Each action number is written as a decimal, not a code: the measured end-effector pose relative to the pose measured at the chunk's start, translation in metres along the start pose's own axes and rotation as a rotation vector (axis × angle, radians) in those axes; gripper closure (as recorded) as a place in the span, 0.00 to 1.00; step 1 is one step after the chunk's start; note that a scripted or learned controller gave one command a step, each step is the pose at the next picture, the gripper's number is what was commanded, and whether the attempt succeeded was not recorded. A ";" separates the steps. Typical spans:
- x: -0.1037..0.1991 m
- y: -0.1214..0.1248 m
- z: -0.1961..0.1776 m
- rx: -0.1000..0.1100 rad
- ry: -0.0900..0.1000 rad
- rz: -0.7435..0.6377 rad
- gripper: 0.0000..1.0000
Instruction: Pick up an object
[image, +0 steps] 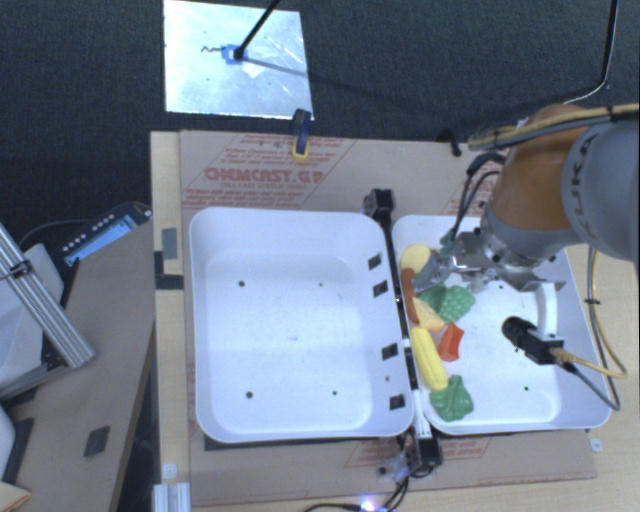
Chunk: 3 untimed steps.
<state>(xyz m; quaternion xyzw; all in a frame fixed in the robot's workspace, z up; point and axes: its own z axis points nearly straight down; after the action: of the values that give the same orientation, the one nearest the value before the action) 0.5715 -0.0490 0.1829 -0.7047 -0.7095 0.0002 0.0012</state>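
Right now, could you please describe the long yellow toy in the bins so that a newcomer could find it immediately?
Look at the right bin, along its left wall beside the black clips. The yellow corn cob lies lengthwise there, between an orange-red piece and a green leafy toy. It is the longest plain yellow piece.

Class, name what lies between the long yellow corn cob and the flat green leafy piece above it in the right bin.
A small red-orange piece, seen in the camera view, between cob and leaf.

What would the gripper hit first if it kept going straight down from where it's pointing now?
Most likely the green toy piece in the right bin: the gripper hangs over the pile along that bin's left wall, with a yellow piece just beside. Height above the pile is hard to judge from this slanted view.
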 end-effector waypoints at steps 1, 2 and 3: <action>0.051 0.017 -0.002 -0.005 0.000 -0.003 0.00; -0.002 -0.021 -0.001 0.000 -0.003 0.009 0.00; -0.036 -0.061 0.043 0.001 -0.001 0.009 0.00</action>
<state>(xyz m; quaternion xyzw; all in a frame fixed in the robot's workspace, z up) 0.5107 -0.0849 0.1400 -0.7079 -0.7063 0.0012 0.0013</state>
